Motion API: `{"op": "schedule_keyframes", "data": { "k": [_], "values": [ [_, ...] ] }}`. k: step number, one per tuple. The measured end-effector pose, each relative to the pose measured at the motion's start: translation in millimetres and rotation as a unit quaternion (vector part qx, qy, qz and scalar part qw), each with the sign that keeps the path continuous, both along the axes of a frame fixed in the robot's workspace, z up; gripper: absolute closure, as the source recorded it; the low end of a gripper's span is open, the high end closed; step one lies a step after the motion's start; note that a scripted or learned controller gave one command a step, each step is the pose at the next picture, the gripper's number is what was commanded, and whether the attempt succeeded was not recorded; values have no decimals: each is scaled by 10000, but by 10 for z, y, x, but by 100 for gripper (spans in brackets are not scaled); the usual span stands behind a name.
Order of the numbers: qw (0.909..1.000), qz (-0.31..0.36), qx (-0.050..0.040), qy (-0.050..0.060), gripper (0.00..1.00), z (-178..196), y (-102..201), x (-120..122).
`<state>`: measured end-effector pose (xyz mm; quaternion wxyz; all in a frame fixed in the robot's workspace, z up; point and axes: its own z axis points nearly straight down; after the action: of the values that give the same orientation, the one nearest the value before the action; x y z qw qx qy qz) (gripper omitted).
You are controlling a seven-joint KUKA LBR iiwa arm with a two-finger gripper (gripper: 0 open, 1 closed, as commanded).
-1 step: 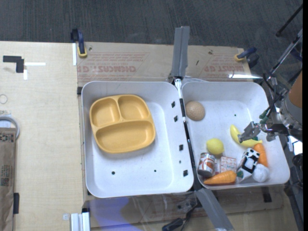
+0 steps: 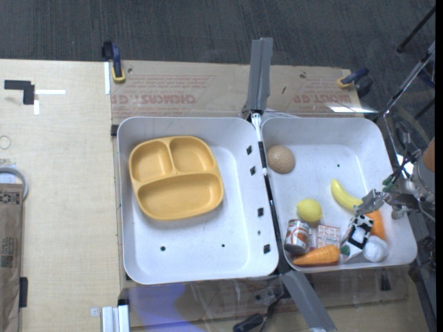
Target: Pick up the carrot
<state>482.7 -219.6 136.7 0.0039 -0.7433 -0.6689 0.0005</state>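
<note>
While the carrot (image 2: 318, 256) is lying at the near edge of the right bin (image 2: 325, 133), beside the can (image 2: 297, 235), the gripper (image 2: 383, 200) is hovering near the banana (image 2: 344, 195); its state is unclear.

The gripper (image 2: 374, 200) is small and blurred, so its fingers cannot be made out. Just right of it, the picture's edge cuts off the arm (image 2: 423, 178). Below it, a black-and-white object (image 2: 360, 231) partly hides something orange (image 2: 376, 223).
</note>
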Motion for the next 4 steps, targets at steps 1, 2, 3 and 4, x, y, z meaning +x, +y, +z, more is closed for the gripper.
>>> {"op": "schedule_keyframes", "data": {
  "k": [1,2,3,4],
  "values": [
    [9984,563,-25,-30,0,622,37,-46],
    [9976,-694,-28,-16,0,287,293,740],
    [9949,-1004,-34,-14,0,343,179,965],
    [9995,-325,-23,-9,0,94,261,190]
  ]
}}
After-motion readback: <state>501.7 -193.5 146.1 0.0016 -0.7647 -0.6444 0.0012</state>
